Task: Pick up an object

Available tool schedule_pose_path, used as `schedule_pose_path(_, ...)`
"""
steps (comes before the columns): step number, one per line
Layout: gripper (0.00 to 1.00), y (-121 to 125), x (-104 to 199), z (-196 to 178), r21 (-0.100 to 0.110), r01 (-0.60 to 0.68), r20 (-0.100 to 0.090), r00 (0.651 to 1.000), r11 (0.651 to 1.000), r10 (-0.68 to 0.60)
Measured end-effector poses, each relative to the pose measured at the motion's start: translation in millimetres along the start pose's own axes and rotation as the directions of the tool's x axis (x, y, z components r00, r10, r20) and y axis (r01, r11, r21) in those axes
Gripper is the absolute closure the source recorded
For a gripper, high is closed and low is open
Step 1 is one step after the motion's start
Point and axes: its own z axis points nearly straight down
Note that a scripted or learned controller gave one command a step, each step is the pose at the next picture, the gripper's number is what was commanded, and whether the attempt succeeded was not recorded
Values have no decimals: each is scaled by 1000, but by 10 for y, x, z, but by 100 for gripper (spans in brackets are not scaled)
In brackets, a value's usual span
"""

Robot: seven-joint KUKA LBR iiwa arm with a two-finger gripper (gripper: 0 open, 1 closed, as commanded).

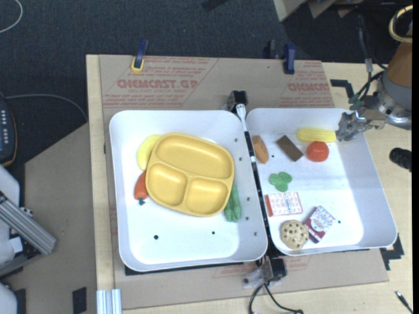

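Observation:
My gripper (345,129) hangs over the far right edge of the right bin (373,175), just right of a yellow corn cob (315,135) and above a red tomato (317,151). Nothing shows between its fingers. Also in that bin lie a brown block (289,147), an orange hot-dog piece (260,149), a green leafy piece (281,180), a red-and-white card (283,204), a cookie (294,234) and a red-and-white packet (321,221).
The left bin (131,227) holds a yellow divided tray (188,174) with a yellow piece (146,150), a red-orange pepper (141,187) and a green vegetable (233,205) around it. Clamps (138,57) sit at the back of the cardboard board.

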Motion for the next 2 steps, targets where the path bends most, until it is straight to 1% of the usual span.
schedule_pose_path(1, 100, 15, -5, -283, 2, 0, -1, 1000, 1000, 0)
schedule_pose_path(2, 100, 98, 612, -317, 7, 6, -6, 1000, 1000, -6)
